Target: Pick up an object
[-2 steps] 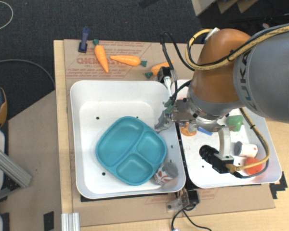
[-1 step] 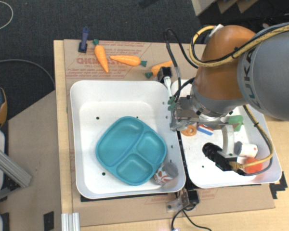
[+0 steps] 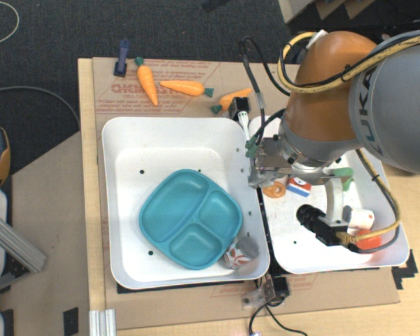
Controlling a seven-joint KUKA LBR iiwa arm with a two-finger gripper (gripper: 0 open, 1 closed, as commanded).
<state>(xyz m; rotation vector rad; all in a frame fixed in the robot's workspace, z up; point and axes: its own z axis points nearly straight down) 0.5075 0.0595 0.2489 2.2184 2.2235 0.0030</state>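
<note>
Tool (image 3: 266, 176) hangs low over the right bin (image 3: 301, 257), near its left wall, just above a small orange piece (image 3: 274, 188); whether it is open or gripping anything cannot be told. Left bin (image 3: 126, 159) holds a teal divided plate (image 3: 189, 219). Carrots (image 3: 183, 87) lie on the surface (image 3: 94, 96) behind.

Divided plate (image 3: 189, 219) in left bin (image 3: 119, 187); carrots (image 3: 182, 87) behind bin, on bench (image 3: 98, 82).

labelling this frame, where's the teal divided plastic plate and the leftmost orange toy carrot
teal divided plastic plate (image 3: 178, 201): camera view, upper left compartment
leftmost orange toy carrot (image 3: 148, 85): camera view, middle of body
</note>
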